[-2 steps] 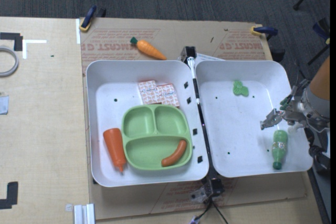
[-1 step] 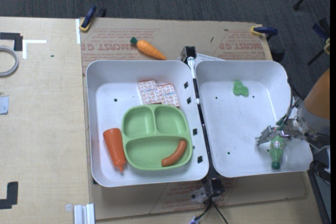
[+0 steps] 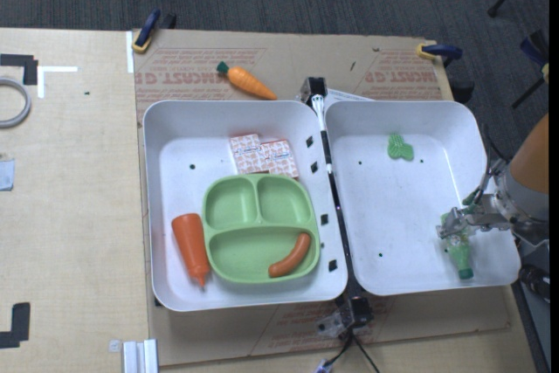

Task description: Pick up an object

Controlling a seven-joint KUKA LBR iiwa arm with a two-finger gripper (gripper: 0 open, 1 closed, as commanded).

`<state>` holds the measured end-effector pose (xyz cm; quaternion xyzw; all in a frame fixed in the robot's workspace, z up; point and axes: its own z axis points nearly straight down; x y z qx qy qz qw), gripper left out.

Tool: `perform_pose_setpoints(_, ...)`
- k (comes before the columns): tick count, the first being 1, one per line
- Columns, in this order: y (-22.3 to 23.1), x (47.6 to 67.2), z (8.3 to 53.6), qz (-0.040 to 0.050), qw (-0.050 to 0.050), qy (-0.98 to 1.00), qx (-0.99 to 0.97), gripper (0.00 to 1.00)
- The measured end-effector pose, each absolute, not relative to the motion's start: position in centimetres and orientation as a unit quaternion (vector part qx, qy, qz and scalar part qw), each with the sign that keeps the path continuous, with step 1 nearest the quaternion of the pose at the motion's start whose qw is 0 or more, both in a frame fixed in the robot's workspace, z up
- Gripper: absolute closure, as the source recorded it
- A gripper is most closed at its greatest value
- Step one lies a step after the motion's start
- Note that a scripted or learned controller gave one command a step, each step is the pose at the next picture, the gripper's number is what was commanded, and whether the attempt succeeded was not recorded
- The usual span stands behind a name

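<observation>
The bench carries two shallow white plastic bins side by side on a brown cardboard sheet [image 3: 288, 65]. The left bin [image 3: 162, 188] holds a green three-compartment plastic plate [image 3: 258, 203], an orange bottle-shaped toy [image 3: 190, 247] just left of the plate, a small red-and-white printed packet [image 3: 259, 154] above the plate, and a reddish-orange toy sausage [image 3: 292, 255] lying in the plate's lower compartment. An orange toy carrot with a green top [image 3: 245, 80] lies outside the bins, on the cardboard.

The right bin [image 3: 384, 214] holds a small light-green lumpy toy [image 3: 400, 148] near its upper middle and a small green bottle-like object [image 3: 460, 259] near its lower right corner.

The grey arm [image 3: 524, 201] reaches in at the right, and its two-finger gripper [image 3: 458, 227] is low in the right bin, directly above and apparently touching the top of the green bottle-like object. At this size it cannot be told whether the gripper is released or clenched, nor whether the object is gripped.

Step in hand, as a judgement: the grasp attempt on the green bottle-like object, at or near contact. The next move calls for a confirmed closure on the object, then a straight lift clear of the nearby bin wall.
</observation>
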<state>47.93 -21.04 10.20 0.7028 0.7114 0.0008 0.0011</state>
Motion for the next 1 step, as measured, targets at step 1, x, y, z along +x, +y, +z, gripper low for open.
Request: perform_pose_setpoints(1,-8.77,47.85,20.61,0.0002,0.001,0.708,0.707,1.0)
